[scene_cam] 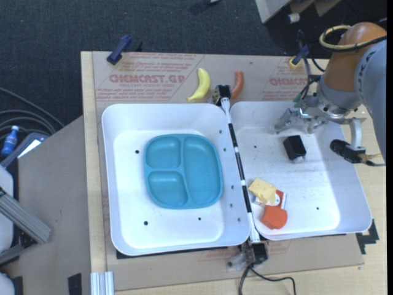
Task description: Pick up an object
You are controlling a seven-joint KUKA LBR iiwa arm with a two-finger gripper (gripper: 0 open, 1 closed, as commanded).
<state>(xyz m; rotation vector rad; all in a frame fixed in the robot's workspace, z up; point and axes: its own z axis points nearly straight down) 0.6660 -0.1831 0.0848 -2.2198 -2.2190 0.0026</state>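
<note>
Two bins [123, 226]: left holds one blue tray [183, 170]; right holds black block [295, 147], cheese [263, 191], orange piece [275, 217]. Gripper [301, 120] upper right, grip state unclear.

Evenly and brightly lit from overhead, with soft, short shadows under the blue tray [183, 169] and the small black block [295, 147]. Mild glare off the white bins [123, 226], washing out their rims. Slightly soft overall, coarse in fine detail, dimmer toward the dark floor [49, 29].
</note>
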